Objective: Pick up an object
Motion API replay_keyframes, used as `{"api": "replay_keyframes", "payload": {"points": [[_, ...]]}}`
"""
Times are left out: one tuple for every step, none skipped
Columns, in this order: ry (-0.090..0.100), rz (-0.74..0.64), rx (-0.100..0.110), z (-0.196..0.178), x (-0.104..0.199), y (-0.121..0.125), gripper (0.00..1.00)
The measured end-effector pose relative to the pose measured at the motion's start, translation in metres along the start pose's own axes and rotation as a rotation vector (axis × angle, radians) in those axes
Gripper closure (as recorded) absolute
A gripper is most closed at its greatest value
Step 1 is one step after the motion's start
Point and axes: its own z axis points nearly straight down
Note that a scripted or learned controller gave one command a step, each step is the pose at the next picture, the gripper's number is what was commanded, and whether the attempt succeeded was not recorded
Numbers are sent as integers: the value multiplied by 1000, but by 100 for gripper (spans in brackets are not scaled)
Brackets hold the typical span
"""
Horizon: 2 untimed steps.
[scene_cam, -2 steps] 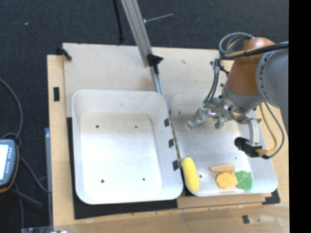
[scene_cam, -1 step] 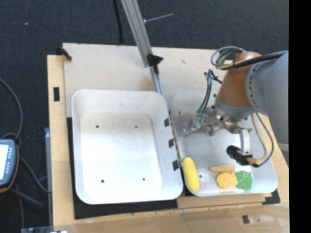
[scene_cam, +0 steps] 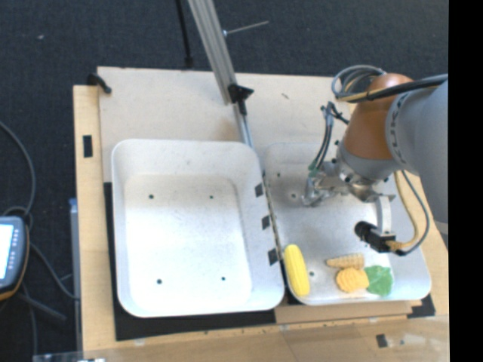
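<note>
My gripper [scene_cam: 312,195] hangs low over the middle of the right bin [scene_cam: 290,164], reaching in from the right under the orange-banded wrist. Nothing is visible between its fingers. A yellow corn cob [scene_cam: 296,269] lies at the bin's front left corner, well in front of the gripper. A small tan ridged piece [scene_cam: 345,261], an orange ridged piece [scene_cam: 352,280] and a green leafy piece [scene_cam: 379,280] lie together at the front right of the same bin.
The left bin [scene_cam: 128,164] sits beside the right one, their rims touching. A slanted metal pole [scene_cam: 219,51] rises from the bench behind the bins. A handheld device [scene_cam: 10,251] hangs off the bench at far left.
</note>
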Motion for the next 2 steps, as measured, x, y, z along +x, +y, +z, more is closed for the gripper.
{"api": "replay_keyframes", "payload": {"points": [[-1,-6,-3,-53,-11,4,100],[-1,-13,-4,-114,-4,8,100]]}}
